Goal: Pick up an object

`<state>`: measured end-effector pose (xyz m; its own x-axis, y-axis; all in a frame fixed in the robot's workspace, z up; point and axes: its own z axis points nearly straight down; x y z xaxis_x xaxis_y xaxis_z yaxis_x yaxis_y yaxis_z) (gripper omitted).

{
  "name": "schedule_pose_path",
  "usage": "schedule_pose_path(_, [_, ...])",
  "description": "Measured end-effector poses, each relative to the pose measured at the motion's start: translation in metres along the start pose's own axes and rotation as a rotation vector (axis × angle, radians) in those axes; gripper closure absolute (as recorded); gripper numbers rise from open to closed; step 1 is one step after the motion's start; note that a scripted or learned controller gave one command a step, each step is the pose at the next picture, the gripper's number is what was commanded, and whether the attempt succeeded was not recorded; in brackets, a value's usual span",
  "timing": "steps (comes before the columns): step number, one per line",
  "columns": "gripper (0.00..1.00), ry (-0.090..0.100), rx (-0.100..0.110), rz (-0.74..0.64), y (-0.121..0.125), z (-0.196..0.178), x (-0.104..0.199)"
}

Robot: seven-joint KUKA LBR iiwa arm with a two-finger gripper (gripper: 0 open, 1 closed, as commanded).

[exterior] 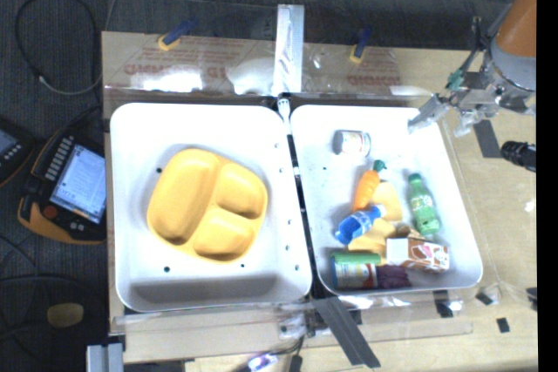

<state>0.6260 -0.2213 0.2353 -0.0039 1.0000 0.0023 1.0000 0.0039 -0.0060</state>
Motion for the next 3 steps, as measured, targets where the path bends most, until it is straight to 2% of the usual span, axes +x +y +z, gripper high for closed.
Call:
schedule_pose_path(1, [0.00,-0.003,-0.004,0.199,-0.038,0.145,0.061])
schedule_pose_path(2, [1.00,0.003,-0.002,0.197,-0.037,0.138,0.063])
schedule_pose_path(3, [1.00,-0.002,0.001,0.206,-0.055,0.045,0.129])
